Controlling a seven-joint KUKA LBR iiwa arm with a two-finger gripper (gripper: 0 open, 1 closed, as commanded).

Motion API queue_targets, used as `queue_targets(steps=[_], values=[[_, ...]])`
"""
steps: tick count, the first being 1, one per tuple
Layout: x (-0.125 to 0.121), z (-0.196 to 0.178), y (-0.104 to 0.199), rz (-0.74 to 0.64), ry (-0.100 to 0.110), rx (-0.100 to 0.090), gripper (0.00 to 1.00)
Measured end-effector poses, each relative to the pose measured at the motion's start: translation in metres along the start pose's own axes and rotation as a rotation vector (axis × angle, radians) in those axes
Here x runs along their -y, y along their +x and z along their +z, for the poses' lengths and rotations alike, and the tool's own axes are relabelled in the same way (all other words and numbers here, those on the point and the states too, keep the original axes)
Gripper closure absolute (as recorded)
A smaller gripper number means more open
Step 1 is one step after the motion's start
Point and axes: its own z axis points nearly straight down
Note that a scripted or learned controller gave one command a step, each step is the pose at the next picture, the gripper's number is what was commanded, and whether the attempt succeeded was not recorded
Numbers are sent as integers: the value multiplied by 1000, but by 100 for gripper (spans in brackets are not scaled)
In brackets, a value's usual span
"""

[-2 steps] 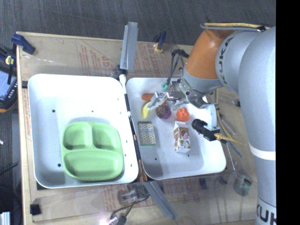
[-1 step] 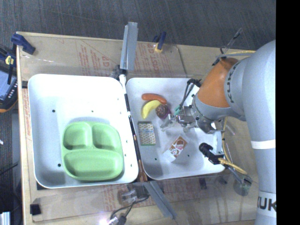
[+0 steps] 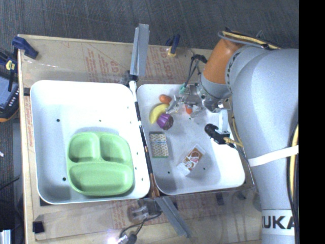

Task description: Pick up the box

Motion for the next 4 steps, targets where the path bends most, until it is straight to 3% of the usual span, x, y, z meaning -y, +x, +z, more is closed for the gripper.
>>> queue_targets(steps=[1, 2, 3, 4], values=[[-3, 2, -8, -185, 24, 2, 0], [-8, -41, -8, -444, 7, -2, 0], [26, 1, 77, -366, -3, 2, 0], [80, -1, 79, -265, -5, 7, 0]])
